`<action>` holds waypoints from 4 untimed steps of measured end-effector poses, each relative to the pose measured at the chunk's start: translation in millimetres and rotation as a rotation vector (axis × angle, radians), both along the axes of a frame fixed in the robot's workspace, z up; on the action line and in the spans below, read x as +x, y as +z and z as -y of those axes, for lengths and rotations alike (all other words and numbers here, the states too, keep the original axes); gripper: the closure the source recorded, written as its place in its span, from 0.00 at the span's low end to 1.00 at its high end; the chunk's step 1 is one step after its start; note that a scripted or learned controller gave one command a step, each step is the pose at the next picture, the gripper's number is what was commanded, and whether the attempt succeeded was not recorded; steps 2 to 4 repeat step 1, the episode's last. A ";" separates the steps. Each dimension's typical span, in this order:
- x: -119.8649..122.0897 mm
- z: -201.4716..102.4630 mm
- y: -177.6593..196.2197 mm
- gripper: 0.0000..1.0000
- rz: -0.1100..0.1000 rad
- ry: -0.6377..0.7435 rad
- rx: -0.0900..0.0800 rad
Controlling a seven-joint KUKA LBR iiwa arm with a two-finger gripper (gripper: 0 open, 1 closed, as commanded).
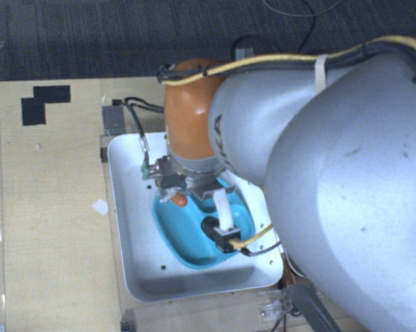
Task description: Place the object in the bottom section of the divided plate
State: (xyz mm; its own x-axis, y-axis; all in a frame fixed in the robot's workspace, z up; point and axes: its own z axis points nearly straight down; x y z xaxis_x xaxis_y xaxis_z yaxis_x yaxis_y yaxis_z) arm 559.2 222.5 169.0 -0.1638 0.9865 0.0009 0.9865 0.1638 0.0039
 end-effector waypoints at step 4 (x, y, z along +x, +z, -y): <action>-44.6 0.9 0.8 1.00 0.001 0.812 -0.002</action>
